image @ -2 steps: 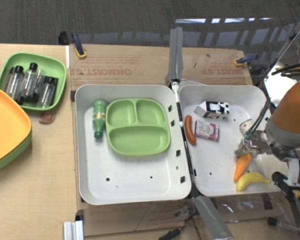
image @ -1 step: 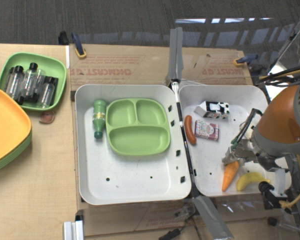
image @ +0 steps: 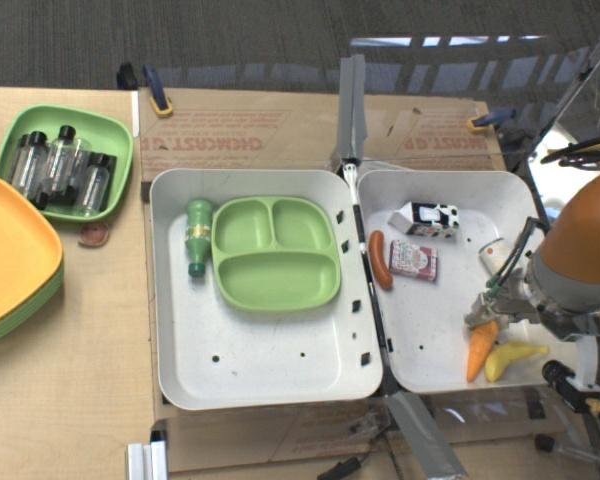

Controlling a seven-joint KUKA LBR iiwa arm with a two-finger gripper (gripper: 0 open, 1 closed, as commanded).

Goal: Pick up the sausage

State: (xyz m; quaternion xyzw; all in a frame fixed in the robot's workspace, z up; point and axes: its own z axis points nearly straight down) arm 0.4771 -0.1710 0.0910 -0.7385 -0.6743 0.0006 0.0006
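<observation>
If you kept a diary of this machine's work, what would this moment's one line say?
task: pick up sausage | sausage: right bin, left wall, untouched | gripper: over carrot, far from sausage

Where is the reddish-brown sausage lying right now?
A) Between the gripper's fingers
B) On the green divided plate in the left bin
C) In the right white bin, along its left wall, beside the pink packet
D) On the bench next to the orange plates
C: the reddish-brown sausage lies in the right white bin against its left wall, just left of the pink packet, apart from the gripper near the carrot.
</observation>
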